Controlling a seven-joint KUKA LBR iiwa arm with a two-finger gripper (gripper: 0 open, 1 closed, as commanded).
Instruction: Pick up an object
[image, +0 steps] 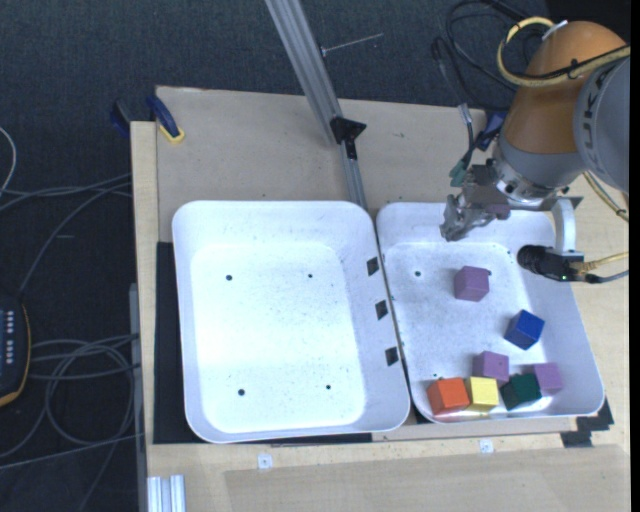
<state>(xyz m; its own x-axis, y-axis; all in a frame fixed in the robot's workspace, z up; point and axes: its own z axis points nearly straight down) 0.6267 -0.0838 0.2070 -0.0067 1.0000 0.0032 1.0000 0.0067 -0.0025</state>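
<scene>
The pale wooden tabletop (260, 140) carries two shallow white plastic bins side by side. The left white bin (270, 320) is seen with nothing but a speckled floor and a few dark dots. The right white bin (425, 300) holds all the candidate objects.

The grey arm with its orange band (560, 90) is reached in from the right, and its hand (462, 222) is hung over the far rim of the right bin, near the back left corner. Nothing is seen between its fingers; whether they stand apart or together cannot be told from this slant, as the tips are blurred against the dark metal. The pick is therefore judged not yet made: no object is lifted, and the descent, the closing and the raise are all left to do.

The nearest object is a purple cube (471, 283), lying alone on the bin floor just in front of the hand. A blue cube (524, 329) lies further towards the right wall. Along the near wall a cluster is packed together: an orange block (449, 395), a yellow block (483, 392), a dark green block (520, 390), and two small purple blocks (491, 364) (547, 376).

No brand, label or writing can be read anywhere; the markings on the bins' clips and on the arm are too small to make out.
</scene>
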